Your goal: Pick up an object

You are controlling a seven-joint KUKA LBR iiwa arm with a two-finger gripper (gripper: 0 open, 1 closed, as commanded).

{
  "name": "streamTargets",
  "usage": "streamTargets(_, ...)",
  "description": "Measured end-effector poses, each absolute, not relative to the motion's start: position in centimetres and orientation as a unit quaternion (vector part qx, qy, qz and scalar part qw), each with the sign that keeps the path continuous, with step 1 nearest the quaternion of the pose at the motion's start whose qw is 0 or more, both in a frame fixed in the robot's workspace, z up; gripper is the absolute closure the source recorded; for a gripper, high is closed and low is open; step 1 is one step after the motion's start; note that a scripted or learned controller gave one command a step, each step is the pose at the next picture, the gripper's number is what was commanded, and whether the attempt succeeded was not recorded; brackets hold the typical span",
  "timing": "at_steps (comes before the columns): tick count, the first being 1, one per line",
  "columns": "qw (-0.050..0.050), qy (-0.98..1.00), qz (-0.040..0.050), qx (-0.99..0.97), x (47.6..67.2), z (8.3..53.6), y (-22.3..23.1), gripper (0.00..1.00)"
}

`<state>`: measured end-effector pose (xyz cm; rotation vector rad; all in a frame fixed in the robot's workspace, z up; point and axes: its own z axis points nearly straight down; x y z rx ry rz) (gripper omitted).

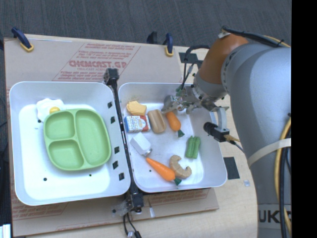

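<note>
My gripper (pixel 172 103) hangs low over the back of the right bin (pixel 213 165), just above and behind a small orange carrot (pixel 173 121). Nothing shows held in it. Beside that carrot lies a tan bread roll (pixel 157 121). Further left are a yellow wedge (pixel 135 108) and a small red-and-blue carton (pixel 135 124). Toward the front lie a white block (pixel 140 144), a longer carrot (pixel 161 169), a tan curved piece (pixel 180 166) and a green vegetable (pixel 192 147).
The left bin (pixel 25 182) holds a green divided plate (pixel 77 138) and a fried-egg toy (pixel 49 107) at its back left corner. The grey arm (pixel 247 83) covers the right bin's back right corner. A black divider clip (pixel 112 75) sits between the bins.
</note>
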<state>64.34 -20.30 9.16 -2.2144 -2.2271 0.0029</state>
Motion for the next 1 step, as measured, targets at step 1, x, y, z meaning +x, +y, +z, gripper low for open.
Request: streamTargets(1,0.004,-0.711,0.0029,-0.703,64.25,10.18,-20.27,1.00)
